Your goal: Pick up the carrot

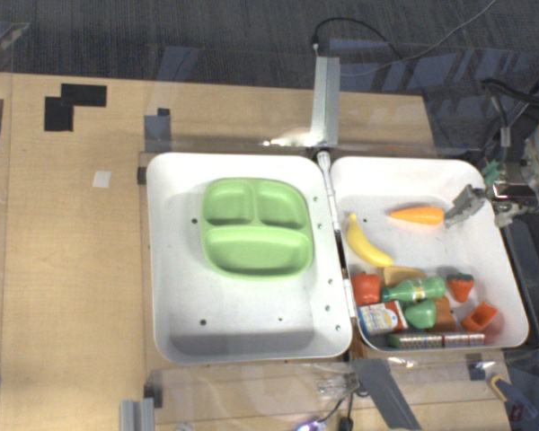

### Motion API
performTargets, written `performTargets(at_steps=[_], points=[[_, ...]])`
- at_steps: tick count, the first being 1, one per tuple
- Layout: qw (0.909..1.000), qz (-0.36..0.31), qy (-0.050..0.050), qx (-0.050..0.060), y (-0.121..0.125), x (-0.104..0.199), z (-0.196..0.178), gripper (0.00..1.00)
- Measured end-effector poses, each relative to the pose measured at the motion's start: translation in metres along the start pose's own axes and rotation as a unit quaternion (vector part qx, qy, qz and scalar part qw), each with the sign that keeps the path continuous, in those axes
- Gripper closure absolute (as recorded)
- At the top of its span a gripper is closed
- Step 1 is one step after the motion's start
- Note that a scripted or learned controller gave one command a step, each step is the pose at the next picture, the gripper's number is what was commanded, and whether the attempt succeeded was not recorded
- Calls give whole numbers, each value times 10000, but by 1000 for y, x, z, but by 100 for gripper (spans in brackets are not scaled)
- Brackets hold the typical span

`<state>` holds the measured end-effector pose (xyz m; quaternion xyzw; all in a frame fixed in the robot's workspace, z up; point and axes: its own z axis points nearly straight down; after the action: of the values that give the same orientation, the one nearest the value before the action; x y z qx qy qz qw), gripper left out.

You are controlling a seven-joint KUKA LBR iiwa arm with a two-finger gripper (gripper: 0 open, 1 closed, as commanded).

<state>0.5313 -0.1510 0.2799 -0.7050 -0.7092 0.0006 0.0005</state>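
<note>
Alone, the carrot [416,215] lies on its side in the right bin [377,176], on bare floor toward the far right corner, its green end pointing at the right wall. Just beside that end sits the gripper [465,206], low over the bin near the right rim; whether it is open or closed cannot be told. A banana [366,244] lies near the left wall. Along the near edge crowd a green bottle [414,290] and other toy foods. The left bin [175,241] carries a green divided plate [255,225].
</note>
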Motion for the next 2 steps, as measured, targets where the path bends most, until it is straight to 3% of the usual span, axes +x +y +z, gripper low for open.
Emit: performTargets(at_steps=[1,2], points=[[9929,-1186,0,-8,67,-43,73,0],[9905,-1376,4,-5,99,-46,174,0]])
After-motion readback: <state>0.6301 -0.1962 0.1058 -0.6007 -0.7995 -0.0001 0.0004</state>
